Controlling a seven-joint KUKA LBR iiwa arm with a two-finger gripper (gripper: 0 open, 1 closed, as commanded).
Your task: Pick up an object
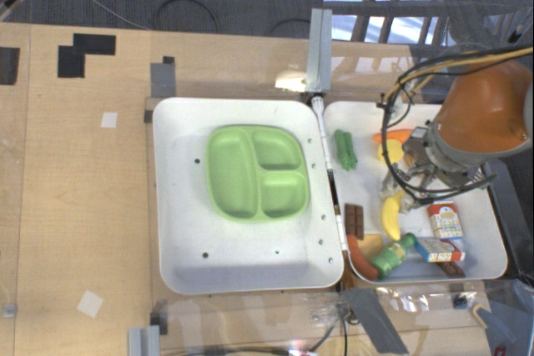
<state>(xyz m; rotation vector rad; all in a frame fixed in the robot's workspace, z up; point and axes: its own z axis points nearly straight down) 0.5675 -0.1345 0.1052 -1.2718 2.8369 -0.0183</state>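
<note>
The yellow banana [390, 217] lies in the middle of the right bin [492, 258], near the arm [484, 108]. I cannot tell how the pincer is set. It should come straight down, clear of the green bottle [392, 257].

Grey arm [480, 108] with orange band, reaching in from the right, wrist down.

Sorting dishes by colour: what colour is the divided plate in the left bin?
Light green, seen in the camera view: divided plate.
</note>
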